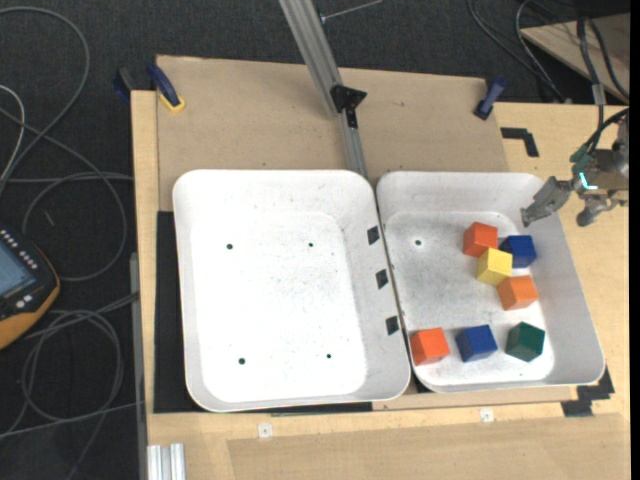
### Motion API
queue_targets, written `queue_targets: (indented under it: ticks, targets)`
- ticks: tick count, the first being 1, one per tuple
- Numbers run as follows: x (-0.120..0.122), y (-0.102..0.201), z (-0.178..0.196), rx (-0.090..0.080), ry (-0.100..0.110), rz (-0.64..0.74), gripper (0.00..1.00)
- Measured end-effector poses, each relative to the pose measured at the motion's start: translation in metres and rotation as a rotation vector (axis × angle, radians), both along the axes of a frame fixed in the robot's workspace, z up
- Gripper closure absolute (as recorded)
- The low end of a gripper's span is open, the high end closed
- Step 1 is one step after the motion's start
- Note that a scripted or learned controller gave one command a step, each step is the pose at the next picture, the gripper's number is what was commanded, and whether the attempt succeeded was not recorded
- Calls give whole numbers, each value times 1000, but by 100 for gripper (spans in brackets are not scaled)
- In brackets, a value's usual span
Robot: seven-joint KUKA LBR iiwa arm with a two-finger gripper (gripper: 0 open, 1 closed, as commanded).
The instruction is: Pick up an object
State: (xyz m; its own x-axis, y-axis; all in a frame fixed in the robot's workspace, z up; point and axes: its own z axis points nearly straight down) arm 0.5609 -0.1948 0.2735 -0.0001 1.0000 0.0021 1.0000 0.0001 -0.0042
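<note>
Several small blocks lie in the right bin (400,268). Near its far right side an orange block (480,238), a blue block (519,249), a yellow block (495,265) and another orange block (517,291) are clustered. Along the near edge sit an orange block (430,344), a blue block (477,341) and a green block (525,340). My gripper (560,213) hangs over the bin's far right corner, just right of the cluster. It is open, with nothing between its fingers.
The left bin (200,268) lies beside the right one. A slanted metal pole (320,58) rises behind the bins. Blue clamps (166,88) hold the board's far corners. Cables and a handheld device (20,283) lie on the floor at left.
</note>
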Motion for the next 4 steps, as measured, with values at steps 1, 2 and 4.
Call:
queue_targets:
  ticks: [1, 2, 4]
  targets:
    - [1, 0, 2, -1, -4, 1, 0]
    - [-1, 9, -58, 1, 3, 0, 0]
    - [-2, 1, -170, 1, 3, 0, 0]
